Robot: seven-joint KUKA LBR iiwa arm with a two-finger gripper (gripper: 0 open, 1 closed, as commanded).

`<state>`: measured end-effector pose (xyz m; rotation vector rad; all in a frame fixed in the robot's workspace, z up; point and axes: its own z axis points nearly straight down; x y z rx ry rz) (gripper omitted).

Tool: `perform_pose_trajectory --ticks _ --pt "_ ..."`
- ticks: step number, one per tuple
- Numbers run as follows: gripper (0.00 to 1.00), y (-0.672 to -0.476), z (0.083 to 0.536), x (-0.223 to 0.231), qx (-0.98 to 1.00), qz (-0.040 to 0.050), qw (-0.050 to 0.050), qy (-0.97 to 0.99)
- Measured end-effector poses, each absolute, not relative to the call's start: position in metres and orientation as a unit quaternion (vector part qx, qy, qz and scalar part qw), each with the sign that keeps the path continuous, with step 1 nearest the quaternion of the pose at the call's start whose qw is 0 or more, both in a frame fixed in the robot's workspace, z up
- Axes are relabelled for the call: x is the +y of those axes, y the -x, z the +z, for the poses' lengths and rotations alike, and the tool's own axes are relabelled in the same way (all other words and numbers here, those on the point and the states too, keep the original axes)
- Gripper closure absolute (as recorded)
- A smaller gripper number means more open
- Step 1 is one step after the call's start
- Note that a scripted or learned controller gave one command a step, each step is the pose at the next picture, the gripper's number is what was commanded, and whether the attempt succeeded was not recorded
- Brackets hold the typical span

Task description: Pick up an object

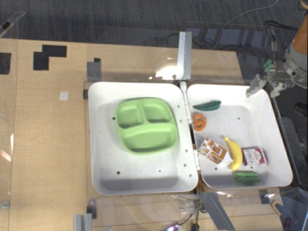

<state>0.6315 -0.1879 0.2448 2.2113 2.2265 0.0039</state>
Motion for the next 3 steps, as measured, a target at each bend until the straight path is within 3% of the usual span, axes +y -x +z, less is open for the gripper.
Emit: perform_pose_trajectory --ticks 1,2,3 --pt "0.0 -0.558 0.166 -0.18 0.709 0.0009 0.001 -0.705" --pt "1.0 -0.56 0.178 -0.179 0.71 0.0027 0.004 -0.705" --pt "1.0 -0.551 0.221 -0.206 0.752 0.0014 0.003 -0.659"
